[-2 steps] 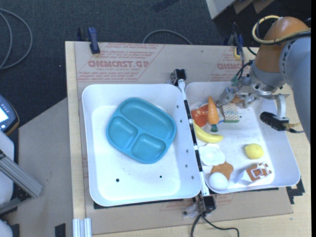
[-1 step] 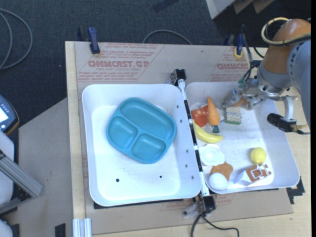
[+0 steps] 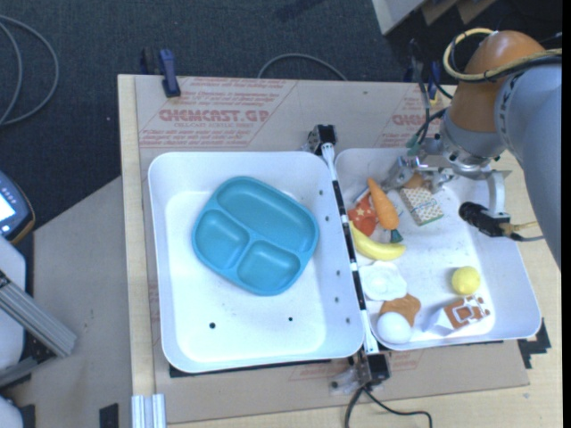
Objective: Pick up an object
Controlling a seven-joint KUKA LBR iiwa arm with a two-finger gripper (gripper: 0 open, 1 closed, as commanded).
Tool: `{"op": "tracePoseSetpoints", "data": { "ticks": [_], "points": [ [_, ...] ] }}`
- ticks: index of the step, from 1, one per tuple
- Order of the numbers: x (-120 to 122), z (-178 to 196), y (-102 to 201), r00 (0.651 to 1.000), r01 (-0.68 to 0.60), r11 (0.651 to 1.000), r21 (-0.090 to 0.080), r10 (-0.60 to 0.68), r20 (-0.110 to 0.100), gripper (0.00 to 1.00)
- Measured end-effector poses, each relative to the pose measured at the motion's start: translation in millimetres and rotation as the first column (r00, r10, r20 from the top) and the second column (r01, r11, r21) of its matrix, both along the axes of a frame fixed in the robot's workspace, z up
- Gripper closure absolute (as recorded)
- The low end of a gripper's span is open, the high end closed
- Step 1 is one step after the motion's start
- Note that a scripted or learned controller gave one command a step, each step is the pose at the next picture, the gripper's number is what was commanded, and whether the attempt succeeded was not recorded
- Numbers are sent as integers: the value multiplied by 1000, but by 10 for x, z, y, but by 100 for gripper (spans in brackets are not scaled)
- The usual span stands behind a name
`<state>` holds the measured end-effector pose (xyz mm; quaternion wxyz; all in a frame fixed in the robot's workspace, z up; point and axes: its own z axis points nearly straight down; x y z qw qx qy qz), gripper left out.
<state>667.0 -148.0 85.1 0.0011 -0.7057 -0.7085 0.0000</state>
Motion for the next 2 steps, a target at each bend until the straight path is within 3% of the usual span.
{"op": "tracePoseSetpoints", "data": {
  "ticks": [1, 2],
  "points": [
    [-19, -12, -284, 1000, 6, 1000, 1, -6, -4, 0],
    [-27, -24, -451, 1000, 4, 1000, 18, -4, -19, 0]
  ]
}}
